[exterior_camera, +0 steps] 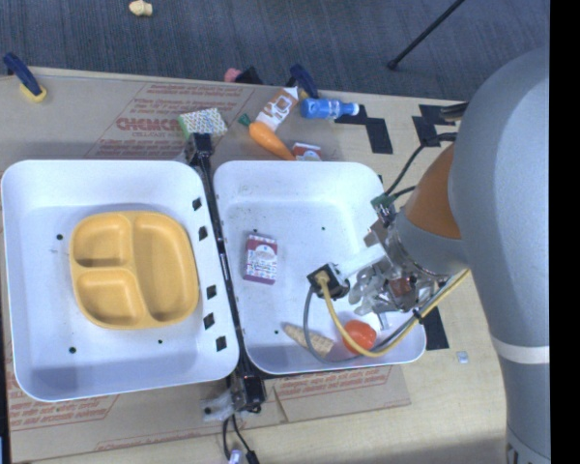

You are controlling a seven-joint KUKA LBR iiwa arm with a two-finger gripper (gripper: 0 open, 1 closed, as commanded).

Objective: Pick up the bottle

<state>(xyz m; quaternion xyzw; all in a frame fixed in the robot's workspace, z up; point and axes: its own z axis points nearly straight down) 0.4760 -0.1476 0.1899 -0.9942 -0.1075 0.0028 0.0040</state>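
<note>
The counter [445,394] carries 2 shallow white bins side by side. The left bin [39,356] holds a yellow divided plate [133,269] with 3 compartments, lying flat near its middle. The right bin [300,177] holds a small red-and-white packet [261,258] near its centre, a tan cone-shaped piece [307,338] against its near wall, and an orange rounded object [359,334] just beside that cone, in the bin's near right corner. The grey arm [507,220] reaches in from the right, its orange band [435,201] showing above the wrist, and the pincer [382,293] sits low over the right side of the right bin, just above and beside the orange object, with a yellow cable [319,329] looping under it. How far the pincer is open cannot be told from this angle, and nothing is visibly caught in it. The bottle [275,109], white with an orange label, lies on its side outside the bins, on the cardboard [126,124] behind the right bin's far edge, well apart from the pincer. Just beside it lie an orange carrot-shaped toy [270,140] and a blue bottle-like object [327,109]. A small green-patterned block [202,122] rests near the gap between the 2 bins.
</note>
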